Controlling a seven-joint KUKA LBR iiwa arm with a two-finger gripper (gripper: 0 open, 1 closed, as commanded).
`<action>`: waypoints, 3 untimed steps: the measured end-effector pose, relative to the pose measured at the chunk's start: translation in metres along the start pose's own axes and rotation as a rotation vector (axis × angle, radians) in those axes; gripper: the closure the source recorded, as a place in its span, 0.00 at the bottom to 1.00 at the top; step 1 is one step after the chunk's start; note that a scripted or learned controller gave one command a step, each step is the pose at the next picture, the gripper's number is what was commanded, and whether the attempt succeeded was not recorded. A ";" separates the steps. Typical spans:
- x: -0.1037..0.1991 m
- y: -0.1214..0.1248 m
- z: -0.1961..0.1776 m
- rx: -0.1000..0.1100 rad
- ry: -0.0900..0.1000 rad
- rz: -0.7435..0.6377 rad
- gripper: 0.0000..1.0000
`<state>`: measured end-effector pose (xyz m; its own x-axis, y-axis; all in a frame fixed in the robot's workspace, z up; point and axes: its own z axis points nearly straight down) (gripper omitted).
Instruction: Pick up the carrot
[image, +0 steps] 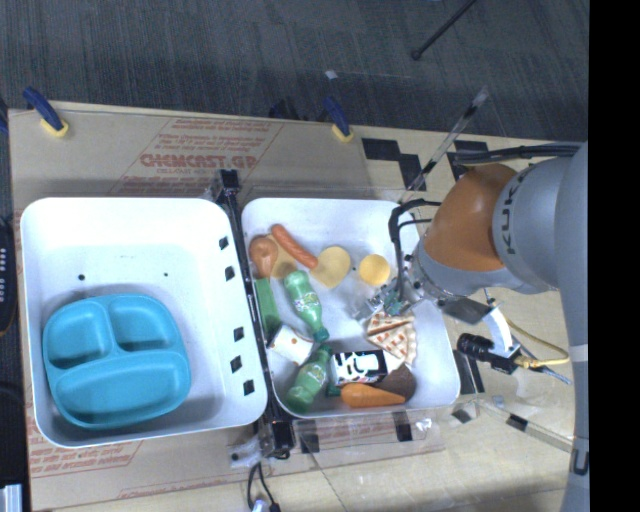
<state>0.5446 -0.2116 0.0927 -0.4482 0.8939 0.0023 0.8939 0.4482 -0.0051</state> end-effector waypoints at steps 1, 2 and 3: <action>0.001 0.001 0.000 0.000 0.001 -0.001 0.00; -0.031 0.068 -0.001 -0.002 -0.002 0.099 0.00; 0.006 0.129 0.000 -0.002 -0.001 0.405 0.00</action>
